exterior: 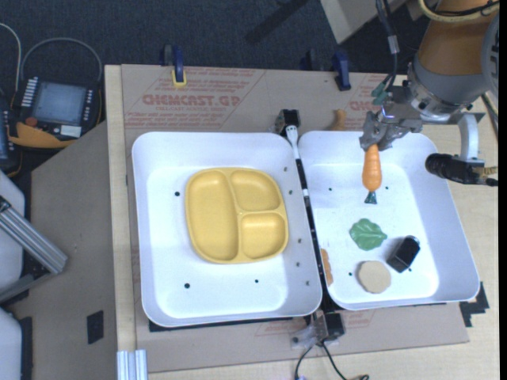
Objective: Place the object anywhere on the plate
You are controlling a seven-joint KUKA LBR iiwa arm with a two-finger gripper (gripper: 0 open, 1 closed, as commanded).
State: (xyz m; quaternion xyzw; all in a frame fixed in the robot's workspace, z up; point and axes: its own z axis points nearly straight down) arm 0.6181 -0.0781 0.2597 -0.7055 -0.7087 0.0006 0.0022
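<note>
Plate point(236, 214) in left bin point(158, 236), carrot point(371, 171) far in right bin point(447, 236), leaf point(367, 233), block point(403, 253), cookie point(373, 276) nearer.

We see the gripper point(375, 142) over the right bin point(444, 212), its jaws closed on the top of an orange carrot point(371, 172) that hangs upright, green tip down. Below it in that bin lie a green leafy piece point(367, 233), a black block point(403, 253) and a tan round piece point(373, 276). In the left bin point(158, 212) sits the yellow sectioned plate point(236, 214).

orange carrot point(371, 172) (upright), yellow plate point(235, 213) left
</note>
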